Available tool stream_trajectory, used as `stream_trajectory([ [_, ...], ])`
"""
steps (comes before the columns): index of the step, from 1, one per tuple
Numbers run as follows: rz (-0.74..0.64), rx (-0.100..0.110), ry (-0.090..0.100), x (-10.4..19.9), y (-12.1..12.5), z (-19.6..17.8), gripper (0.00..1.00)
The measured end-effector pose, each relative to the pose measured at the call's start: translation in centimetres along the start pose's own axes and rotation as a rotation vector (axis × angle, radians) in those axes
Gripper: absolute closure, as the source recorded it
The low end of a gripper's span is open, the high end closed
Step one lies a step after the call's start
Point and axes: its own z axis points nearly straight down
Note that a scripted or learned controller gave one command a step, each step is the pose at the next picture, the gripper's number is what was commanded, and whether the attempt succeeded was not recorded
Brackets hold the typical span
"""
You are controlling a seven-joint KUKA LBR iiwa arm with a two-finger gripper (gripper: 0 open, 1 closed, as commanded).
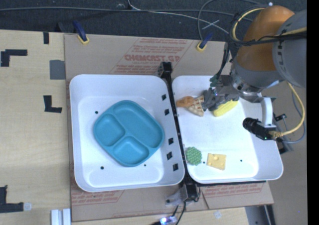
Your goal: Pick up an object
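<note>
Gripper (213, 98) sits between pastry (191, 103) and banana (225, 107).

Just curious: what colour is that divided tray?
Blue, a light teal; the tray shows plainly in the camera view.

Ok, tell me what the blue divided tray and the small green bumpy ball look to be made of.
Blue divided tray: likely moulded plastic, smooth and slightly glossy, judging by its even colour and rounded compartment walls. Small green bumpy ball: possibly rubber or soft plastic, matte, its surface looks knobbly; too small to be sure.
</note>
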Motion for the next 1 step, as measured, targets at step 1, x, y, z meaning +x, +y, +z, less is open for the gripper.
stream_trajectory([
  [1,0.001,0.002,-0.001,5.04,1.95,1.36,1.0],
])
